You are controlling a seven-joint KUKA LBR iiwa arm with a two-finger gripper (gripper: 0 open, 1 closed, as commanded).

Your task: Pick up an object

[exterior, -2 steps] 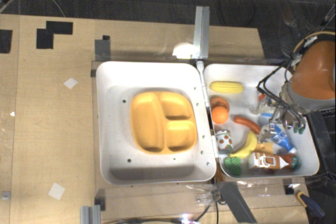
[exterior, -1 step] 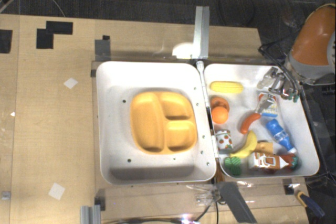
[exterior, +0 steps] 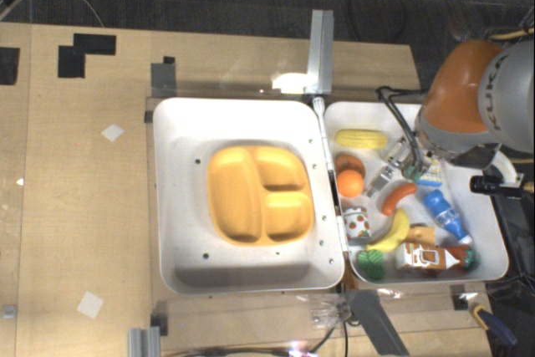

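Observation:
The right bin (exterior: 493,251) holds several toy foods. A yellow corn cob (exterior: 361,138) lies at the back and an orange (exterior: 349,181) sits by the left wall. Further forward are a red sausage (exterior: 399,195), a banana (exterior: 391,232), a blue bottle (exterior: 441,213), a white cube with red and green marks (exterior: 357,224), a green broccoli piece (exterior: 371,264) and a brown-and-white carton (exterior: 422,257). My gripper (exterior: 391,171) hangs low over the middle of this bin, between the orange and the sausage. Nothing shows in its grasp.
The left bin (exterior: 180,180) holds a yellow divided tray (exterior: 255,195). The arm's grey body and orange band (exterior: 464,88) overhang the right bin's back right corner. A metal post (exterior: 321,54) stands behind the wall between the bins. Wooden bench lies to the left.

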